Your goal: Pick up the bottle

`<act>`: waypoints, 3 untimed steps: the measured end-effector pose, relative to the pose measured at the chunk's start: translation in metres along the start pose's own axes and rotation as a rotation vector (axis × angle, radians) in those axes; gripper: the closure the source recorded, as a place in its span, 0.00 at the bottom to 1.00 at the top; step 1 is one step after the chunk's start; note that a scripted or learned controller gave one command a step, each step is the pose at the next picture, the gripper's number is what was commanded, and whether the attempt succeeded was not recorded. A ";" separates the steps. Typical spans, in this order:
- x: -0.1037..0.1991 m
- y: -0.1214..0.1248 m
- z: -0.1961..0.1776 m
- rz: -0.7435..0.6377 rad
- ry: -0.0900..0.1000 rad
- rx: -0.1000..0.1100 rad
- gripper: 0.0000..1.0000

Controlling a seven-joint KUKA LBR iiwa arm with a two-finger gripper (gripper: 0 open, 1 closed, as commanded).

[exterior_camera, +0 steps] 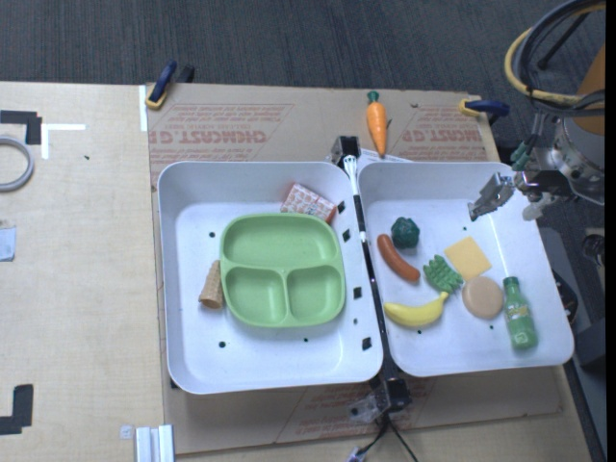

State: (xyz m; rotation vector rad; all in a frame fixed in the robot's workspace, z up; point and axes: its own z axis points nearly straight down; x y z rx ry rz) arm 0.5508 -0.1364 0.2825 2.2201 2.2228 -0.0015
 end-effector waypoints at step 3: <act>0.106 -0.073 0.048 -0.221 0.001 0.001 1.00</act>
